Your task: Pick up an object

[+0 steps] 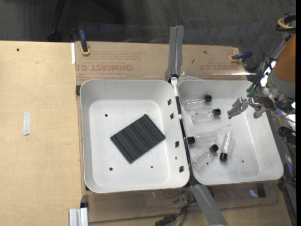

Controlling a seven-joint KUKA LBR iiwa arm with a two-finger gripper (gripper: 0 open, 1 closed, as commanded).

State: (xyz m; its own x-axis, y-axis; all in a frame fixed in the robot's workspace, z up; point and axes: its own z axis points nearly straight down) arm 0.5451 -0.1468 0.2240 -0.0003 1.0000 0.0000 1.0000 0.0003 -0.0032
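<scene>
Claw (pixel 236 108) hovers over right bin (pixel 263 171), state unclear. Vials (pixel 225 145) look light, slick, rigid, prone to rolling; grip mid-body across the tube.

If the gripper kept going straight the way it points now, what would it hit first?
The gripper points left and down into the right bin. Probably the capped vial just left of its tip, though depth is unclear.
</scene>
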